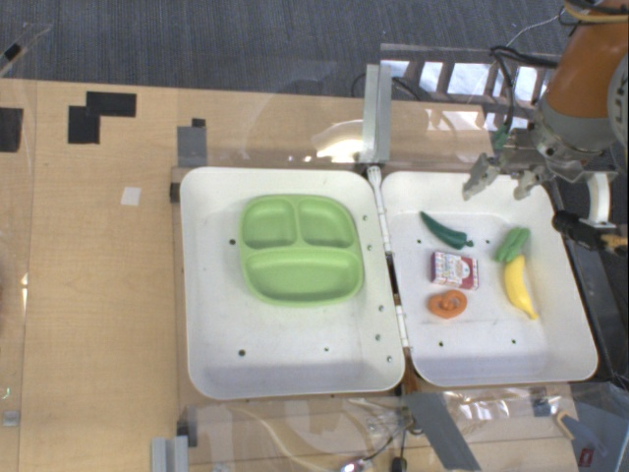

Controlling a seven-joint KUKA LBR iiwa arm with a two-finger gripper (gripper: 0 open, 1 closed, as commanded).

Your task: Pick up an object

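Right bin (pixel 550 357) with one pepper (pixel 445 229), one carton (pixel 454 268), one banana (pixel 516 273), one orange disc (pixel 447 305), left bin (pixel 211 352) with one green tray (pixel 299 249), jaws (pixel 506 177) apart above.

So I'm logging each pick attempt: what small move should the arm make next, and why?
Probably bring the gripper down and slightly forward over the yellow banana with the green end. The gripper hangs open near the right bin's far edge with nothing between its fingers, and the banana lies closest below it, clear of the green pepper, packet and orange piece.
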